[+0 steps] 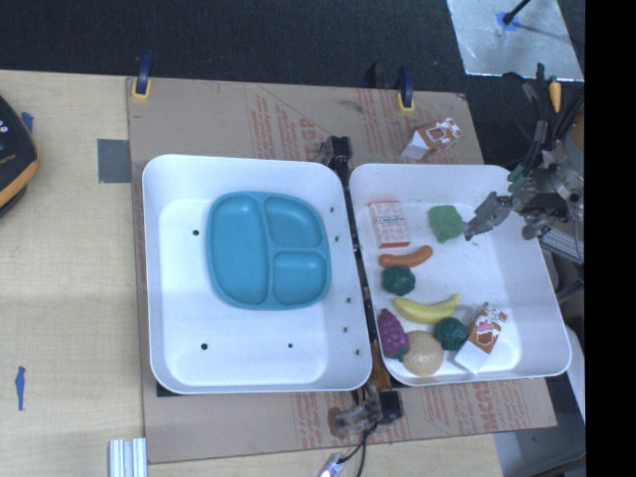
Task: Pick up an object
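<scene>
A robot gripper [484, 219] hovers at the right bin's [532, 266] far right, beside a green block [446, 222]; its pincer's state cannot be told.

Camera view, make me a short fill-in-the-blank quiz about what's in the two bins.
1. The blue divided plate lies in the ____ bin.
2. The banana is coloured ____.
3. The plate has ____ compartments.
4. The gripper hangs over the ____ bin, beside the green block.

Missing words: left; yellow; three; right
</scene>
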Motion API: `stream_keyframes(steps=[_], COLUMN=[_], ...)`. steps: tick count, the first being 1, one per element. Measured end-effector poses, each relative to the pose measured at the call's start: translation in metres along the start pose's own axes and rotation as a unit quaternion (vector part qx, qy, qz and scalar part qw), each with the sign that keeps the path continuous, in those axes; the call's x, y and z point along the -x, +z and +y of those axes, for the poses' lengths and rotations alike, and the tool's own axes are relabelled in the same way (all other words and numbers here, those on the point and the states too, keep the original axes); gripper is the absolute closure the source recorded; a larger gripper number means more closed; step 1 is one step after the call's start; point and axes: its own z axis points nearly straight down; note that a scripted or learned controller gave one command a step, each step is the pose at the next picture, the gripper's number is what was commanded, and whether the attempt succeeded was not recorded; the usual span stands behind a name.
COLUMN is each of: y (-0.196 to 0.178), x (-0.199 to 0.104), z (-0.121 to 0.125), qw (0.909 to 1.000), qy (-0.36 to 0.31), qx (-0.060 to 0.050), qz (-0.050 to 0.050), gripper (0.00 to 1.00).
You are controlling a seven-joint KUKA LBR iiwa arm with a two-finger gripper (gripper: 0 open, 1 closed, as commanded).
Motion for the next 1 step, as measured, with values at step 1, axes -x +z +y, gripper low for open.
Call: stream_keyframes(steps=[1], y=[0.1046], x=[-0.0074], z=[-0.0408], qw=[1.0], qy=[0.0], qx=[-0.001], qz=[0.0], gripper=[0.0])
